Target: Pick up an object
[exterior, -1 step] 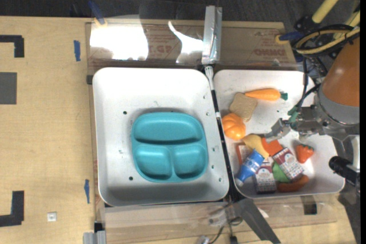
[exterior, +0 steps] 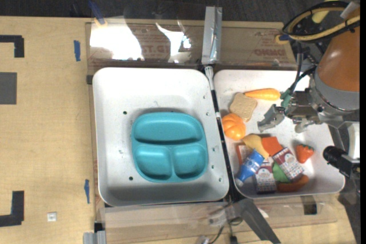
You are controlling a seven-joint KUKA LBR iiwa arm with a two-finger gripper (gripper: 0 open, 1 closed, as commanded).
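Observation:
The right bin (exterior: pixel 320 78) holds a heap of toy food. An orange carrot (exterior: pixel 262 94) lies at the back, with a tan cracker (exterior: pixel 243 106) beside it. An orange pumpkin (exterior: pixel 233 125) rests against the left wall. Toward the front are a yellow piece (exterior: pixel 254 143), a blue carton (exterior: pixel 250 168), a red and white carton (exterior: pixel 290 164) and a red strawberry (exterior: pixel 305 152). My gripper (exterior: pixel 278 116) hovers over the bin's middle, just right of the cracker and above the cartons. Its fingers (exterior: pixel 270 119) stand apart with nothing between them.
The left bin (exterior: pixel 108 123) carries a teal divided plate (exterior: pixel 169 144). A clear plastic sheet (exterior: pixel 148 37) and a metal divider (exterior: pixel 211 34) stand behind the bins. Yellow and black cables (exterior: pixel 320 11) loop at the upper right above the arm.

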